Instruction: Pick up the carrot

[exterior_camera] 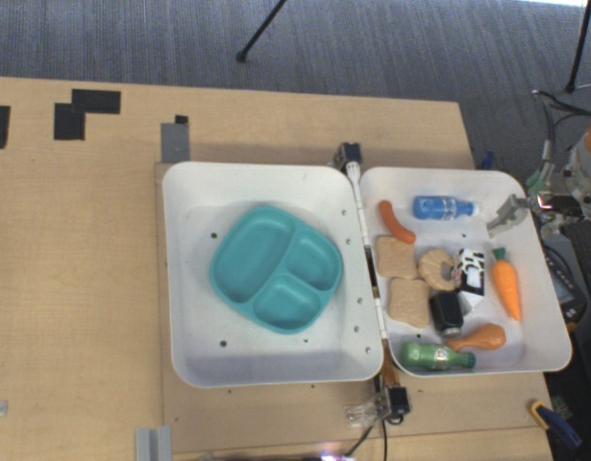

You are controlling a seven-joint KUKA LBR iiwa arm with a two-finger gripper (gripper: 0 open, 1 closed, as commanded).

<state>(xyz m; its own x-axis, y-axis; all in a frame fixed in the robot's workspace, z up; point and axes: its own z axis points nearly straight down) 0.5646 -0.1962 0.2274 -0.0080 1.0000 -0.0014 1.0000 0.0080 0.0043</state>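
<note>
Gripper (511, 213): grey two-finger unit at the upper right rim of the right bin (554, 349), reaching in from the right; nothing is seen between its fingers, and how wide they stand cannot be told at this size. Carrot (506, 287): orange with a small green top, lying lengthwise in the right bin just below the gripper, near the bin's right wall, apart from the gripper. Blue bottle (443, 207): on its side, just left of the gripper and level with it. Black-and-white item (472, 269): below and left of the gripper, beside the carrot's top (its kind cannot be made out). Round tan biscuit-like piece (435, 268): touching the black-and-white item on its far side. Black block (446, 310): further below, left of the carrot. Orange gourd-shaped item (480, 337): below the carrot's tip, toward the bin's lower wall. Green bottle (435, 356): on its side along the lower wall. Two tan bread slices (402, 279): well left of the gripper, one above the other by the bin's left wall. Red sausage (396, 221): left of the blue bottle, tilted. Left bin (194, 353): well apart to the left. Teal divided plate (277, 268): three compartments, lying in the middle of the left bin, farthest from the gripper.
</note>
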